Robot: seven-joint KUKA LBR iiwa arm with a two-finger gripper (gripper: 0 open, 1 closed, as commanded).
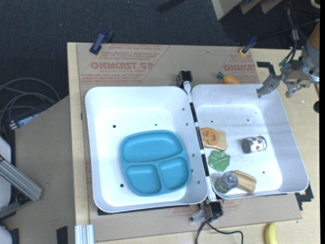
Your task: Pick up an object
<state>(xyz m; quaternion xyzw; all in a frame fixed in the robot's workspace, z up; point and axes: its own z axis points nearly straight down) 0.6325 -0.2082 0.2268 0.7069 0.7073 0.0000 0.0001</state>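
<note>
The gripper [278,84] hangs over the right bin's [284,136] far right corner; its fingers [265,88] are spread open, holding nothing; a small can [253,144] lies in that bin, well below the gripper.

Single fixed overhead camera, slanted down, both bins [96,136] in frame.

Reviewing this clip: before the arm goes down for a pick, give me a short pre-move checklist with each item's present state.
1. Gripper free of any object: ok, nothing shows between its fingers.
2. Fingers spread for a grasp: ok, they look apart.
3. Gripper above a target: not ok, it hangs over the right bin's far right corner, away from the items.
4. Targets visible: ok, small can, green piece and toast-like piece lie unobstructed.
5. Spacing: not ok for the wooden block, which touches a round grey item.
</note>
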